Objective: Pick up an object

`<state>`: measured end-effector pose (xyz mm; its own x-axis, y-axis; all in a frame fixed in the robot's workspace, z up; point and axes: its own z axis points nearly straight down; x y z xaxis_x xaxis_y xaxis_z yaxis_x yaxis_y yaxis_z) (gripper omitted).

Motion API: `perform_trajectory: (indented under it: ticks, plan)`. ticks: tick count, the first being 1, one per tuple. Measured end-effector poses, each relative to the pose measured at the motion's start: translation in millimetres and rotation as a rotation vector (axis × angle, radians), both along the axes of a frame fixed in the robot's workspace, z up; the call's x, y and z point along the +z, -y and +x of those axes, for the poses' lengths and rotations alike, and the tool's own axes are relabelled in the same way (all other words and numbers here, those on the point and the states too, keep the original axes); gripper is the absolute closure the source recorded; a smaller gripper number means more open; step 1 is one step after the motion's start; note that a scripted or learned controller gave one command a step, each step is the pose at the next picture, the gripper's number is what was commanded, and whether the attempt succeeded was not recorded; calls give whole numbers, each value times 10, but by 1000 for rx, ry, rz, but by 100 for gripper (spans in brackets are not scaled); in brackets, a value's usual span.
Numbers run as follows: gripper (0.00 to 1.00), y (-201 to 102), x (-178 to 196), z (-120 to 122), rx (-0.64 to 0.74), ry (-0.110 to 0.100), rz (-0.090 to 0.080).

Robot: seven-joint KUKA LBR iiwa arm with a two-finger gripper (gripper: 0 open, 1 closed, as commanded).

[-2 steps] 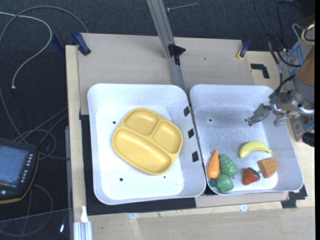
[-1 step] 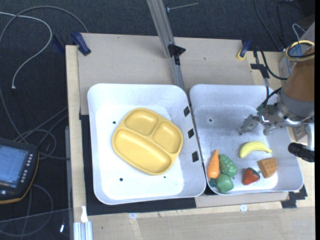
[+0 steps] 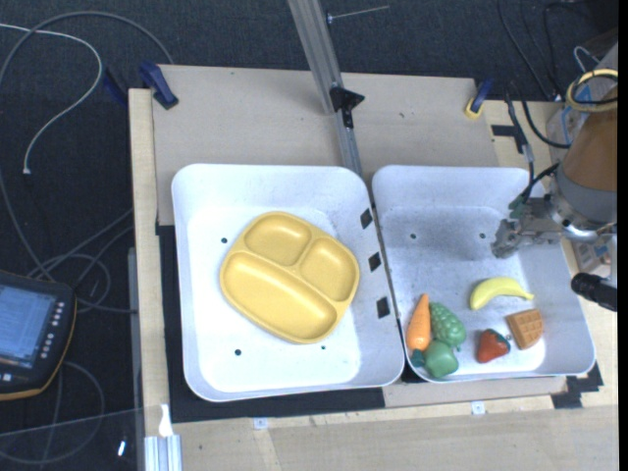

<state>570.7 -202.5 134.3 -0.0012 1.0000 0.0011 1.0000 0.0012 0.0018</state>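
My gripper (image 3: 512, 232) sits over the right bin (image 3: 432, 189), right of frame; can't tell its state. Banana (image 3: 498, 290) below it, lower right, near the strawberry (image 3: 492, 345) and carrot (image 3: 420, 323).

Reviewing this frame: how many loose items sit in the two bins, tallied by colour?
Yellow: 2, divided plate, banana
Orange: 2, carrot, waffle-like piece
Green: 2, grapes, pepper
Red: 1, strawberry
Total: 7
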Motion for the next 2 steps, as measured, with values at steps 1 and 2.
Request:
perform_trajectory:
  ticks: [1,2]
  plan:
    - [100,33,647,2,0,7,-4]
    - [100,44,1302,31,1,8,-5]
